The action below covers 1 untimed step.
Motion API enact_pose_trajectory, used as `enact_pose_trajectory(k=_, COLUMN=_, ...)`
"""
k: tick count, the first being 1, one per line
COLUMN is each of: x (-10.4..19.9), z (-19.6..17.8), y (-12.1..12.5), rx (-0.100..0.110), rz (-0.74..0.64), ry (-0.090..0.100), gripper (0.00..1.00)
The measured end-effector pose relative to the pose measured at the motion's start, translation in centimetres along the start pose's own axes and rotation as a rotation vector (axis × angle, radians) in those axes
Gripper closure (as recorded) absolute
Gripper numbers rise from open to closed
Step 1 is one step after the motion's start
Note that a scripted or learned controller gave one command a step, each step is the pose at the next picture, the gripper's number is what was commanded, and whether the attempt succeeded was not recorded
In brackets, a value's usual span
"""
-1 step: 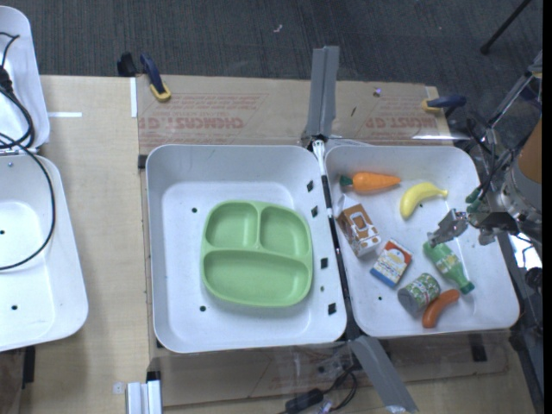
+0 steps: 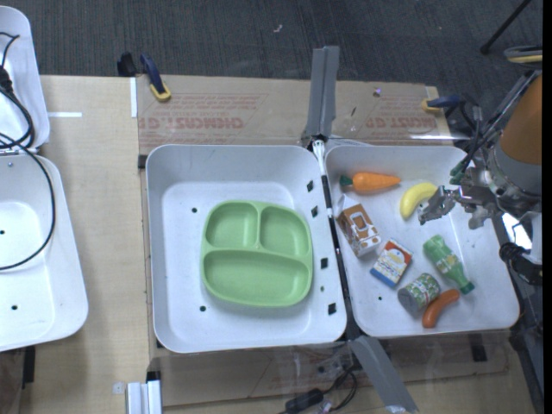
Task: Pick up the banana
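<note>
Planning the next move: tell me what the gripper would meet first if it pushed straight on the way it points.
Probably the banana: the gripper points left, right beside it. Height above it is unclear.

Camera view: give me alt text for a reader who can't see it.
The arm's tool hovers beside a banana in the right bin, among a carrot, cartons and a green bottle. A green divided plate sits in the left bin.

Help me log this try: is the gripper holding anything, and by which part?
Nothing held: the gripper sits just right of the curved yellow banana.
</note>
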<state>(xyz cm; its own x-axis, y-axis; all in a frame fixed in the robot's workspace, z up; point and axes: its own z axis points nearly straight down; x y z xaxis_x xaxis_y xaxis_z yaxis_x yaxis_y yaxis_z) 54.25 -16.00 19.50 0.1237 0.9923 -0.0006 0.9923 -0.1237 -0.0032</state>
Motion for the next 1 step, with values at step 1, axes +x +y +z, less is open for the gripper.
enact_pose_trajectory(k=1, x=1.16, z=0.87, y=7.88, rx=-0.001, rz=0.062, ry=-0.001, gripper=0.00)
